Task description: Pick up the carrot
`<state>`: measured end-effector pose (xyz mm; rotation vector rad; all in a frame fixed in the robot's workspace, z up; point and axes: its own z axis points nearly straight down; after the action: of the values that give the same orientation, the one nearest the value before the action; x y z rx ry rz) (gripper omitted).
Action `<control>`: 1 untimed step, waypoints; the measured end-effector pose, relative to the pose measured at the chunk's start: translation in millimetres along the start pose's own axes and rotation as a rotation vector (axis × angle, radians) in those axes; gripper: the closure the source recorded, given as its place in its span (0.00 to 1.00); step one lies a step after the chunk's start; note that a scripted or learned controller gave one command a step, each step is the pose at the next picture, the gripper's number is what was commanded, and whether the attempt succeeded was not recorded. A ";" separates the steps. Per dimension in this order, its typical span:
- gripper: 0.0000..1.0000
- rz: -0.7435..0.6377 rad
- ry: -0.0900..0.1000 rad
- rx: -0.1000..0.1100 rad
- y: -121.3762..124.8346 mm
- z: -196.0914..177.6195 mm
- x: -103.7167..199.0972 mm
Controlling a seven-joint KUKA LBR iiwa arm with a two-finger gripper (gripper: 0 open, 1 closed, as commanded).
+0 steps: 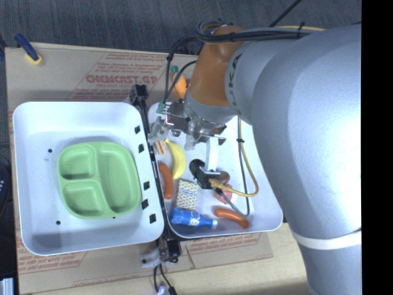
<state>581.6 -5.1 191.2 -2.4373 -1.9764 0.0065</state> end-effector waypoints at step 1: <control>0.00 0.203 0.000 0.002 -76.7 -25.3 49.4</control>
<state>516.9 59.1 216.9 -2.6240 -1.7182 0.0094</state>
